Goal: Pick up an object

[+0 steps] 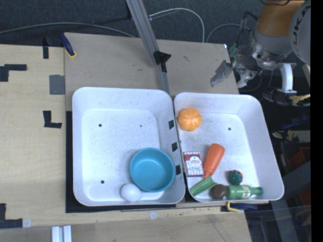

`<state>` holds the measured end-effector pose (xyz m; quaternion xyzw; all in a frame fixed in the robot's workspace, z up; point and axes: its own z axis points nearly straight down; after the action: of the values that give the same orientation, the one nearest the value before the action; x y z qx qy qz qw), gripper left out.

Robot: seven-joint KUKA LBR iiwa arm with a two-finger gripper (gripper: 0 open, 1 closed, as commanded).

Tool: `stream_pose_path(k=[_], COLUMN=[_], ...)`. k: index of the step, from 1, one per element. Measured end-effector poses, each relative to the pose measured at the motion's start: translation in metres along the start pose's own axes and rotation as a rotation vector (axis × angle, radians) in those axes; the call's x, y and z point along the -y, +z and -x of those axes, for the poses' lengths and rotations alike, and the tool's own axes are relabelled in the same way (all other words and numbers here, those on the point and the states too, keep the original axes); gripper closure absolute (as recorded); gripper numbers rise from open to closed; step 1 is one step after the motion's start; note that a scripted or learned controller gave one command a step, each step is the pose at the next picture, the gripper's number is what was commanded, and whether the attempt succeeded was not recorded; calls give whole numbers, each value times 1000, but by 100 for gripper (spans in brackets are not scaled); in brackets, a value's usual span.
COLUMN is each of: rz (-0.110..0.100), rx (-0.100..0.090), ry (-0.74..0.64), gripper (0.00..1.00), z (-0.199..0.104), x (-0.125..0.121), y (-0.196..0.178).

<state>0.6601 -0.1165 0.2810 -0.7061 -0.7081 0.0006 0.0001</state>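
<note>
Camera view: gripper [228, 74] hovers beyond the right bin [262, 135] at its 12 o'clock rim, nothing between the fingers, whose spread cannot be told. Candidate objects: orange fruit [189, 119] at 11 o'clock, carrot [214, 158] centre. The isolated fruit likely suits best; descend vertically, fingers straddling it.

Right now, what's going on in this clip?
A robot arm is set to pick an object from two white bins. Its gripper hangs above the bench behind the right bin, with nothing visibly in it. The right bin has an orange, a carrot, a small red box, a green bottle and a few smaller pieces. The left bin has a blue bowl and a white ball. Nothing is lifted yet.
</note>
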Motion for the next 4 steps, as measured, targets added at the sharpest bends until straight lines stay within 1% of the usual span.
stream_pose_path(k=[1, 2, 3, 4], rz=[0, -6, -2, 6], rx=[0, 0, 0, -4], ry=[0, 1, 1, 2], gripper=[0, 0, 0, 0], z=[0, -9, -7, -11], x=[0, -5, -11, -3], y=[0, 55, 114, 171])
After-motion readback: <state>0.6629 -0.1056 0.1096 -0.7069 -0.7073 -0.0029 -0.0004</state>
